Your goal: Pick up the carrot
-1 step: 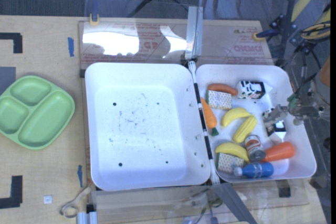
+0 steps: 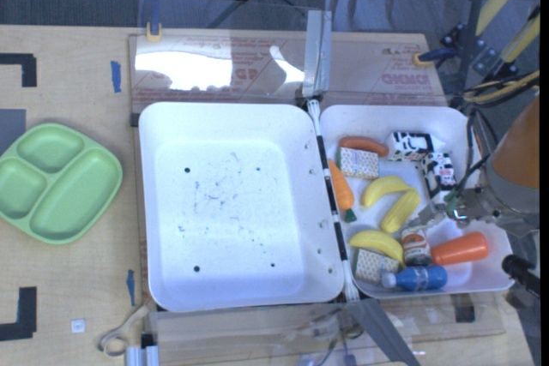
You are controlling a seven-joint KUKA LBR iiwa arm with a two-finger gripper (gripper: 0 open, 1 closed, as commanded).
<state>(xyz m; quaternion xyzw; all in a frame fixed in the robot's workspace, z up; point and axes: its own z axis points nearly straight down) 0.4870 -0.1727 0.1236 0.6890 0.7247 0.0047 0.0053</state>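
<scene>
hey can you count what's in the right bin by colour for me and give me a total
Orange: 3, carrot, sausage-like piece, large orange piece
Yellow: 3, bananas
Black and white: 2, cow toys
Tan: 2, wafer blocks
Blue: 1, bottle
Brown: 1, small can
Total: 12

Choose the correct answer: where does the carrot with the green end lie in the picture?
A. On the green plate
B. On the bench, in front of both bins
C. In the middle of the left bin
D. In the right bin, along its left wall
D. The carrot lies in the right bin, close along its left wall, with its green end pointing toward the bananas.
</scene>
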